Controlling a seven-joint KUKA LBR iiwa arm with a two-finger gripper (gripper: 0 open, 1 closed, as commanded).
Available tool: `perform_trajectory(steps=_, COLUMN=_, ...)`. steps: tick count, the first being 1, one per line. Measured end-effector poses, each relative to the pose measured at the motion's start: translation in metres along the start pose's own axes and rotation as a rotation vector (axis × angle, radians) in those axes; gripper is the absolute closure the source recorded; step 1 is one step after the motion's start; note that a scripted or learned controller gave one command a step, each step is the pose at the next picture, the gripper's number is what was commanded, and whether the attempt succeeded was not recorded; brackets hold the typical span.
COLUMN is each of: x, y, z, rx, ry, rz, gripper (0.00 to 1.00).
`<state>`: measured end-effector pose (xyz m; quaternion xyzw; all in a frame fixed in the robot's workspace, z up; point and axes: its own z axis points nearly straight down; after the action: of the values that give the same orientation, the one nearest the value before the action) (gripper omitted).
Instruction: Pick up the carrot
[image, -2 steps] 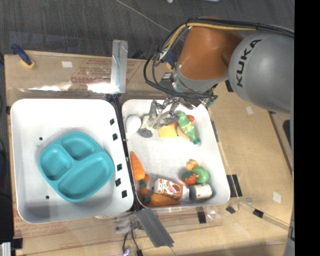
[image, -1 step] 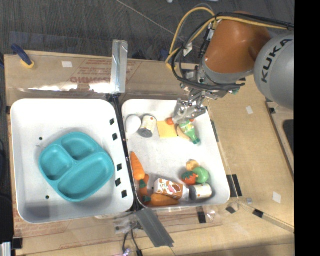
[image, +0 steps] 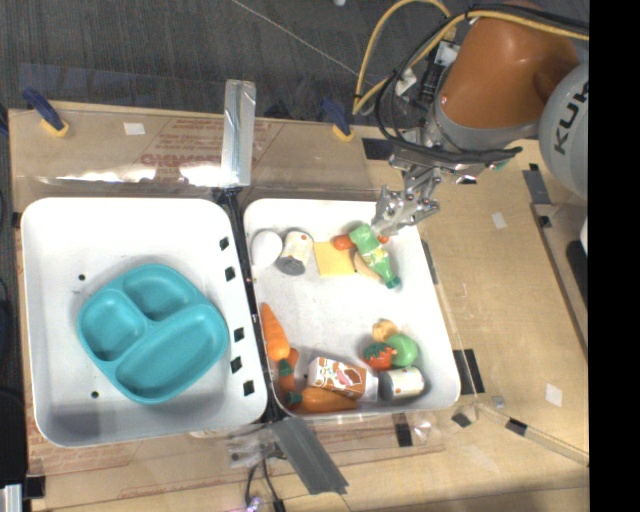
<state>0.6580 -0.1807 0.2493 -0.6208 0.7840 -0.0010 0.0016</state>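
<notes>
The gripper (image: 398, 215) hangs at the right bin's (image: 330, 305) one o'clock, fingers parted, empty, just beside a green bottle (image: 377, 256); the carrot (image: 275, 336) lies at eight o'clock, well apart. The risk: closing here grabs the bottle instead.

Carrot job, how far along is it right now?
Nothing looks done yet. The carrot lies against the left wall of the right bin, untouched. In hand: the gripper sits at that bin's far edge, just above a green bottle, well away from the carrot. I cannot tell whether it holds anything. Left: cross to the carrot, grip it and lift it.
</notes>
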Motion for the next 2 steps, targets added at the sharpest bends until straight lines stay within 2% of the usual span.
perform_trajectory(steps=1, x=0.025, y=-0.006, z=-0.03, rx=-0.001, ry=0.0, rz=-0.096, gripper=1.0)
perform_trajectory(steps=2, x=0.041, y=0.056, z=0.054, rx=-0.012, ry=-0.002, rz=-0.079, gripper=1.0)
